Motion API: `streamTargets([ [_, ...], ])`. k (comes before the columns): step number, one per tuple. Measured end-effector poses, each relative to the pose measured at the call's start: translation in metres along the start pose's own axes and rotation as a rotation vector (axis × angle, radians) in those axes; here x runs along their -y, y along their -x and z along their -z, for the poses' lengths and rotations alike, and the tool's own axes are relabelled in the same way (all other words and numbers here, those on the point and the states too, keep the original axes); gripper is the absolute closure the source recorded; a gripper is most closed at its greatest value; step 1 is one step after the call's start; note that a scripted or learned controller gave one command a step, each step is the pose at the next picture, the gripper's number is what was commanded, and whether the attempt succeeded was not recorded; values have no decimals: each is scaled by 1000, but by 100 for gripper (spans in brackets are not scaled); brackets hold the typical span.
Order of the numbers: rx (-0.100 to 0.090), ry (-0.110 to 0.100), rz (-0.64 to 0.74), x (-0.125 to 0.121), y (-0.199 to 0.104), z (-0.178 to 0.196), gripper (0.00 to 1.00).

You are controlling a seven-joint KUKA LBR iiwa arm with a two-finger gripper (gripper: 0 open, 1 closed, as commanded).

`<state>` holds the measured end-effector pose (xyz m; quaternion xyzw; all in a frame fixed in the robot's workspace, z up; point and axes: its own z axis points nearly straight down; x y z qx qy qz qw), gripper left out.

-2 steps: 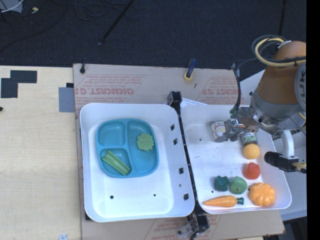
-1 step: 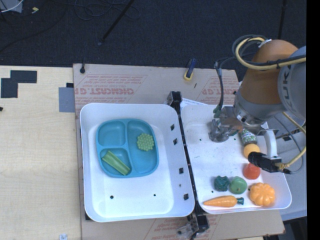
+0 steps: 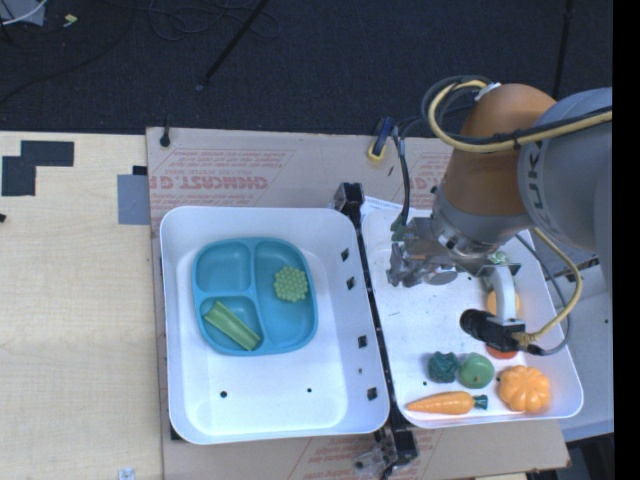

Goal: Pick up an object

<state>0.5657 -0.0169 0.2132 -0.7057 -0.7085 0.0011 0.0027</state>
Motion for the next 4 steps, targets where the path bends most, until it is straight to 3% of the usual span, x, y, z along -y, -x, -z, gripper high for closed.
streamTargets([
  [2, 0, -1, 0, 25, -96, -3, 100],
  [3, 2, 2, -1, 34, -124, 6, 100],
  [4, 2, 2, -2, 29, -129, 24, 100],
])
